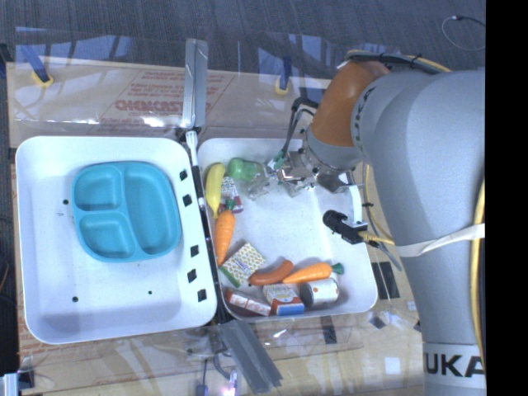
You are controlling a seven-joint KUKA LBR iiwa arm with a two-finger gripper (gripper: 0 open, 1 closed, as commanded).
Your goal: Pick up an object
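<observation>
My gripper (279, 177) hangs low over the back part of the right bin (285, 221), just right of a green toy (242, 169). A yellow banana (214, 187) lies along the bin's left wall, and an orange carrot (223, 234) lies below it. Toward the front lie a patterned box (242, 262), a reddish sausage (271, 272), a second carrot (308, 273), a can (322, 291) and small packets (279, 301). Nothing shows as held in the gripper.
The left bin (41, 246) holds a blue divided plate (126, 209). A grey divider (195, 89) runs between the bins at the back. My grey arm (421, 188) with its orange band (342, 110) covers the right side of the bench.
</observation>
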